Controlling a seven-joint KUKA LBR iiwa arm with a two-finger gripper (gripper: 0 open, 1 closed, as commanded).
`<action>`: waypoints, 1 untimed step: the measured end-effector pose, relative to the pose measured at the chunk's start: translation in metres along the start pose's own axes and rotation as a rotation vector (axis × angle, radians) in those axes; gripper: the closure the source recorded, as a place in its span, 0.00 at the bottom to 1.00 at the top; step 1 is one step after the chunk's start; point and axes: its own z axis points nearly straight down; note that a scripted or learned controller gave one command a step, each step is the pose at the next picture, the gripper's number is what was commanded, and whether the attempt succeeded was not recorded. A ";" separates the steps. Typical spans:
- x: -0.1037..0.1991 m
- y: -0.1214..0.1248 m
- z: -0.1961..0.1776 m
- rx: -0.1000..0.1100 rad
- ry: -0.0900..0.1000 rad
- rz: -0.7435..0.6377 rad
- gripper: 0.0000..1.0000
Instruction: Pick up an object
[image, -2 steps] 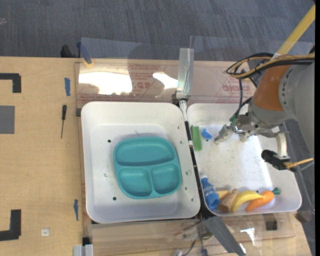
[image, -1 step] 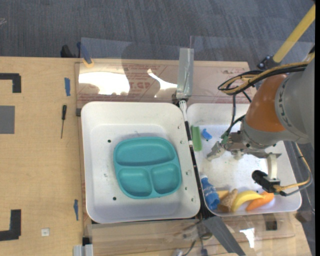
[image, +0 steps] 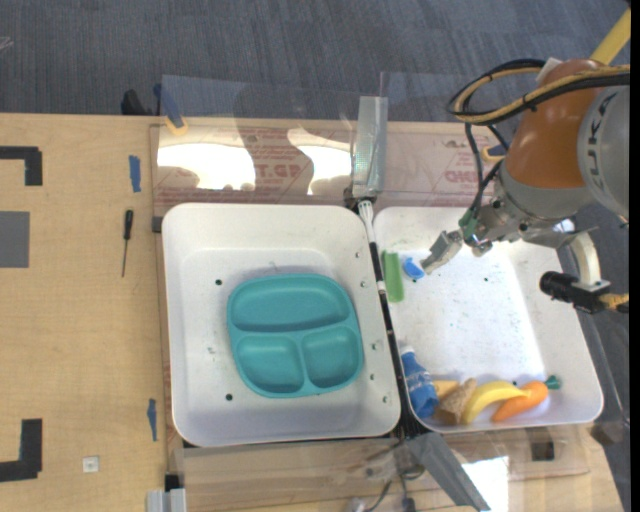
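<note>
Camera view: jaws (image: 432, 256) low in right bin (image: 500, 330), near its upper-left corner, tips aimed at small blue piece (image: 411, 268) touching them. Spread or pinching, cannot tell. Green stick (image: 393, 277) just left of blue piece, long axis along bin wall. Banana (image: 487, 396) and carrot (image: 522, 400) well apart, at bin's near wall.

A: what's actually sitting on that light wooden bench (image: 70, 330)?

B: two shallow white plastic bins side by side, touching down the middle. Left bin (image: 190, 250), right bin (image: 575, 385).

A: anything loose on the wood?

B: a thin black screwdriver-looking tool (image: 126, 240) just left of the left bin, a few short blue tape strips (image: 134, 172), and some black angular markings (image: 28, 165) near the left edge.
</note>
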 end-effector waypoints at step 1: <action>-0.004 -0.046 0.099 0.001 0.002 0.033 0.00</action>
